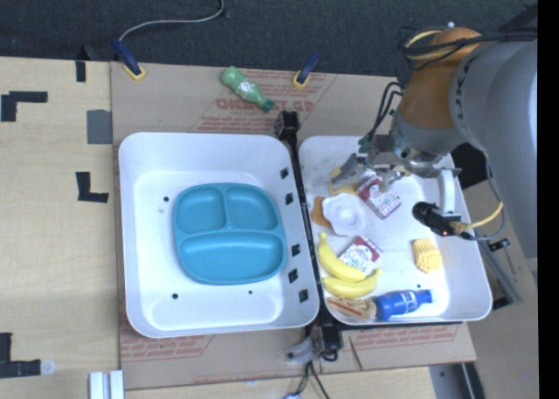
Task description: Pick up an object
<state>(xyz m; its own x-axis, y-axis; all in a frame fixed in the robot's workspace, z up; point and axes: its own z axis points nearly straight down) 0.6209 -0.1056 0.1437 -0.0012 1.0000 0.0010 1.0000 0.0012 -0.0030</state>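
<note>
Gripper [371, 175], at the upper part of the right bin [476, 297]: two fingers spread apart, nothing between them. One finger [348, 170] points toward the bin divider; the other lies over a red-and-white packet [382, 199], which sits just below the gripper. Whether that finger touches the packet cannot be told. Below and slightly toward the divider: a white fried egg [342, 213]. Further below: a second red-and-white packet [358, 256], touching a banana [341, 273]. Well below the gripper, at the near rim: a blue bottle [402, 303], lying flat. Below and to the arm side: a yellow corn piece [425, 255]. Beyond the divider: the left bin [144, 161], holding a blue divided plate [230, 233]. Above the bins, on the cardboard: a green bottle [245, 88], lying on its side.
</note>
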